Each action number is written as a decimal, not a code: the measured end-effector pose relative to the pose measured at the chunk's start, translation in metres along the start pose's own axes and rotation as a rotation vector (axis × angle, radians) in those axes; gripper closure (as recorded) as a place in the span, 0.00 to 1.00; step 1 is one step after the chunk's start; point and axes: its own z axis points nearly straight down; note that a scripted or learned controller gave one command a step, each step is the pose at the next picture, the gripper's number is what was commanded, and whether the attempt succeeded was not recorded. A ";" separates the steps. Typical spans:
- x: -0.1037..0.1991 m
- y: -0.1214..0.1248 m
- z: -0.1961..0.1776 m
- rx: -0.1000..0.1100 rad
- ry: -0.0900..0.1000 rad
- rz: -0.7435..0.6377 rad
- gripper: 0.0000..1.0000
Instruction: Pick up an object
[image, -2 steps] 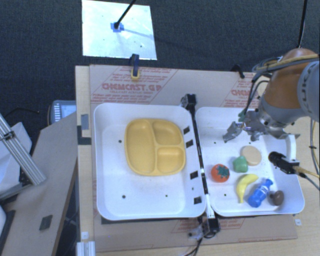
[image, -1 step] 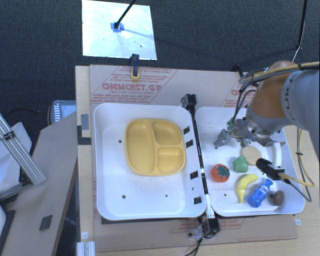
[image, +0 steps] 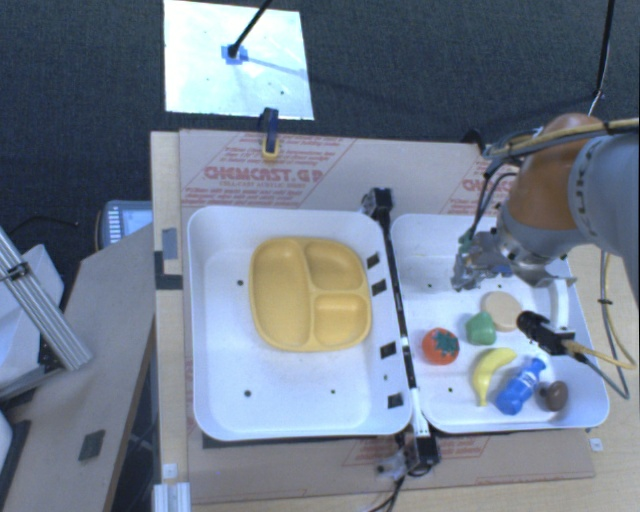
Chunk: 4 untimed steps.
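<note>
Blue bottle (image: 519, 388) lies nearest the camera in the right bin (image: 430, 408), well below the jaws, with a brown object (image: 552, 396) just beside it and a yellow banana (image: 489, 368) touching its other side. Orange-red tomato-like thing (image: 440, 345) sits a little further in, below and to the left of the jaws. Green piece (image: 481, 327) lies just under them, and a pale round disc (image: 501, 305) lies beside it, closer still. Now the gripper (image: 472, 268) itself: it hangs low over the upper part of the right bin, pointing down and leftward, wrist bent, the grey arm (image: 590, 200) sweeping in from the right under its orange band (image: 545, 180). Jaws look empty, but it's too blurred to tell whether they're spread or closed. Across the divider, well left of the jaws, the yellow sectioned plate (image: 308, 293) rests in the left bin (image: 220, 380).
</note>
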 end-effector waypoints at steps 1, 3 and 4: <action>-0.001 -0.007 -0.048 -0.002 0.000 0.003 1.00; 0.001 -0.002 -0.136 -0.003 0.000 -0.001 1.00; 0.049 -0.011 -0.120 0.003 0.003 -0.005 1.00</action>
